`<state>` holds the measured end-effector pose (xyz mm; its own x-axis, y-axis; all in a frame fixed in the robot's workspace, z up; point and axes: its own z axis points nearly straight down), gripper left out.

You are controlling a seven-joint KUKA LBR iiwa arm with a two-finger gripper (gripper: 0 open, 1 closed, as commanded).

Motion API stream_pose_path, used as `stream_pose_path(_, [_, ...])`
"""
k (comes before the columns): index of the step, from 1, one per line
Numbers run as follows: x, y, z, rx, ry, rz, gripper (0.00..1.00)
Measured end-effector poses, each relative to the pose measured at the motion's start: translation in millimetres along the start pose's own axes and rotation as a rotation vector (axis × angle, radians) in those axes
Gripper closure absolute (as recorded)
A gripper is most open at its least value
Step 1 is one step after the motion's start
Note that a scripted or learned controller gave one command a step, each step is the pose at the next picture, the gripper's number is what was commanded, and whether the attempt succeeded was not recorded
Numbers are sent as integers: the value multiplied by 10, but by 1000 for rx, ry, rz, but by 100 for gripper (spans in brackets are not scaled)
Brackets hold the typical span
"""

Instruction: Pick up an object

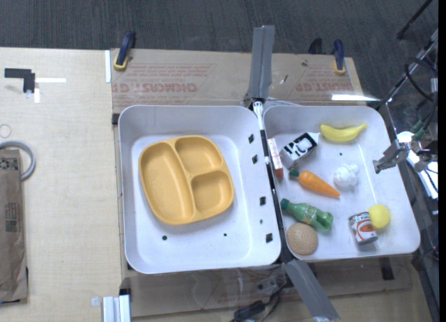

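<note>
Nearest the lens, along the bottom edge, the counter (56, 244) front shows, pale wood with a cardboard sheet under two white bins. Left bin (132, 174): holds one yellow divided plate (185, 178), three compartments, lying flat and slightly rotated. Right bin (397, 237): holds the small items. Carrot (316, 182) lies diagonally near the centre, leaf end towards the divider. Banana (342, 132) lies at the far side, curved. Green bottle (307, 215) lies on its side below the carrot, just above a round tan ball (302, 238) at the near left corner. Black-and-white box (300, 146) sits tilted near the far left, beside a thin red-and-white packet (274, 156) lying along the divider. White crumpled lump (345, 175) sits just right of the carrot. Small can (362, 228) with orange label stands at the near right, touching a yellow ball (378, 215). Pincer (387, 160) sits over the right rim of the right bin, apart from every item; nothing between its fingers; how far open, cannot tell.
</note>
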<state>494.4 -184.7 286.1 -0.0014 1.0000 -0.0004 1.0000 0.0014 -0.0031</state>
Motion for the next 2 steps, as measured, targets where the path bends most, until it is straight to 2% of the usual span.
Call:
stream_pose_path(1, [564, 524, 1080, 0, 0, 47, 0])
stream_pose_path(2, [843, 498, 1948, -1, 0, -153, 0])
